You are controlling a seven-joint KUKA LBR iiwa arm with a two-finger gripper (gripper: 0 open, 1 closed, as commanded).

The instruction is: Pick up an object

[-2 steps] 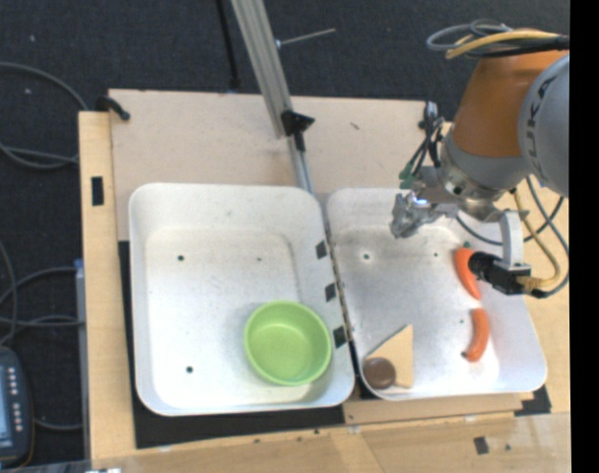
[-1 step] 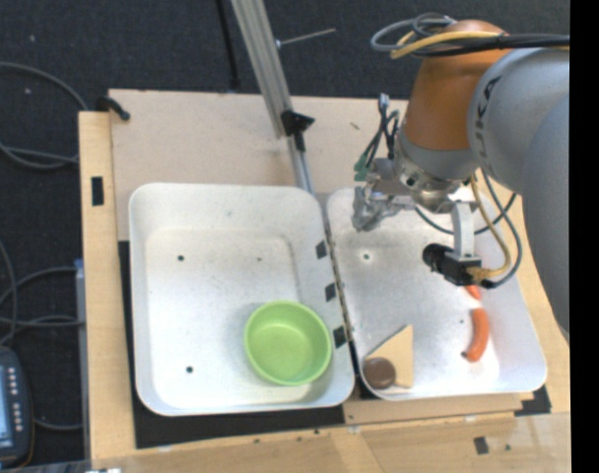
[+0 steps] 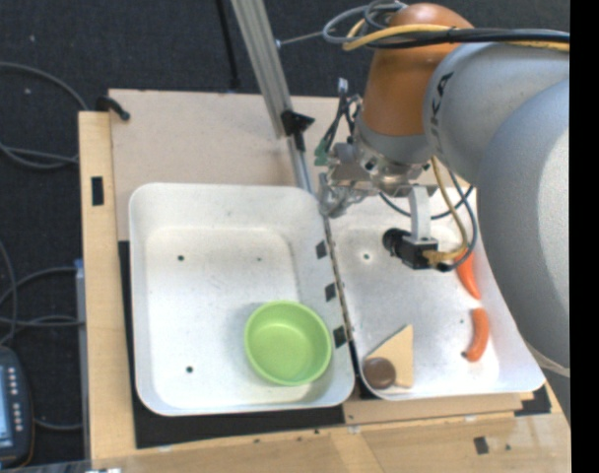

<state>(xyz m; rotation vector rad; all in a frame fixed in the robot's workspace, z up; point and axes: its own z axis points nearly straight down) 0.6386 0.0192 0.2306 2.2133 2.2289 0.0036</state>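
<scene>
My gripper (image 3: 335,201) hangs over the back end of the wall between the two bins, below the orange wrist band. In the left bin (image 3: 171,264) a light green bowl (image 3: 288,342) stands upright near the front right corner. The right bin (image 3: 418,304) holds a tan wedge (image 3: 398,355) with a small brown round piece (image 3: 379,371) against it at the front left. Two orange curved pieces (image 3: 476,335) lie along that bin's right side, partly under the arm. Nothing is seen in the gripper.
A black fitting (image 3: 408,247) with a yellow cable hangs from the wrist over the right bin's back. A slanted aluminium rail (image 3: 265,62) rises behind the bins. The big grey arm body covers the right bin's right edge.
</scene>
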